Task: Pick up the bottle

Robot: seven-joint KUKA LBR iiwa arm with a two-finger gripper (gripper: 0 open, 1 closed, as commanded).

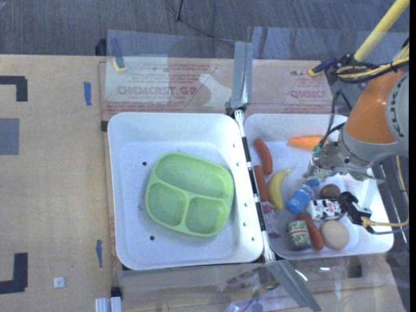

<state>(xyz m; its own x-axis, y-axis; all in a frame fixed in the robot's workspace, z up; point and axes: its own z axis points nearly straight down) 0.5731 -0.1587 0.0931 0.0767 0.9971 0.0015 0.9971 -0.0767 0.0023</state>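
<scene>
**Gripper low over the right bin, bottle just below it**

The bottle (300, 197), small with a blue body and a pale cap end, lies tilted in the right bin (383, 239), its upper end pointing up and right toward the gripper (320, 169). The gripper hangs just above and to the right of the bottle, close to its upper end; whether it touches the bottle cannot be told. The view does not make clear how the gripper is set, so whether it is spread or closed cannot be told. Nothing is seen held in it.

Taking the bottle as the landmark: a yellow banana (278, 187) lies just to its left, curved and nearly touching it. Further left are two red sausages (262, 155), one above the other along the bin's left wall. An orange carrot (305, 142) lies above the bottle, near the bin's top wall. A dark brown round thing (330, 191) sits just to its right, and a small white carton with dark print (325, 208) lies below and to the right. A green can (299, 234) stands below the bottle, with another red sausage (314, 233) beside it and a pale egg (335, 234) further right.

Well left of the bottle, in the left bin (123, 142), lies a green divided plate (189, 194). The arm (374, 119), with its orange band, enters from above and to the right of the bottle.
</scene>
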